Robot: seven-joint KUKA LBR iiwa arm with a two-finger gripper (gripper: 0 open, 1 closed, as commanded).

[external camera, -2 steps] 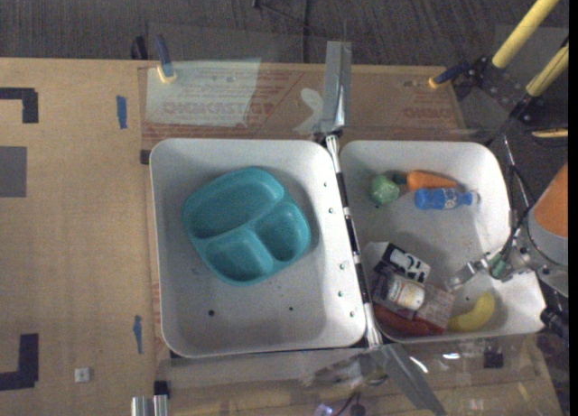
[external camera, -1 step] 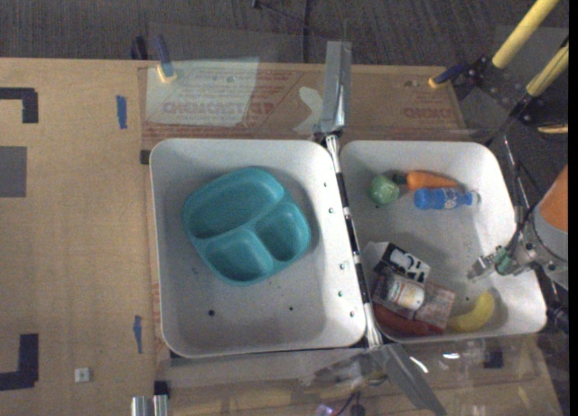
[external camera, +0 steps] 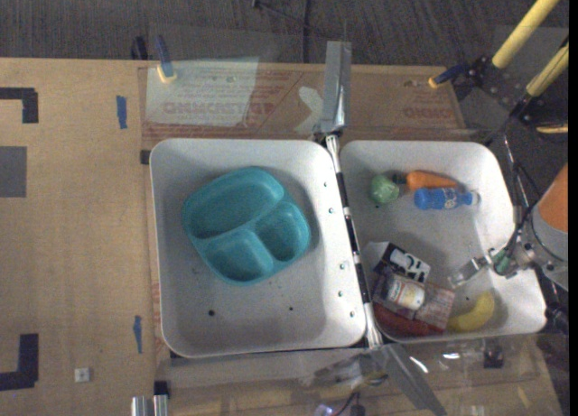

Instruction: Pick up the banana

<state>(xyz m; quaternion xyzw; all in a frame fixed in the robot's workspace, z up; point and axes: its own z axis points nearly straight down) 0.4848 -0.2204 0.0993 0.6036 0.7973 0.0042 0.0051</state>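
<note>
Arm low over the right white bin (external camera: 506,180).
The claw (external camera: 471,272) hangs just above the curved yellow banana (external camera: 473,314); its opening cannot be told, nothing visibly gripped.

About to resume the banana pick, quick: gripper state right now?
Gripper: cannot be told; it sits above the banana in the right bin.

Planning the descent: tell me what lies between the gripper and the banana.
Bare white bin floor. In the camera view the gripper hangs just above the banana, with nothing in the short gap.
</note>
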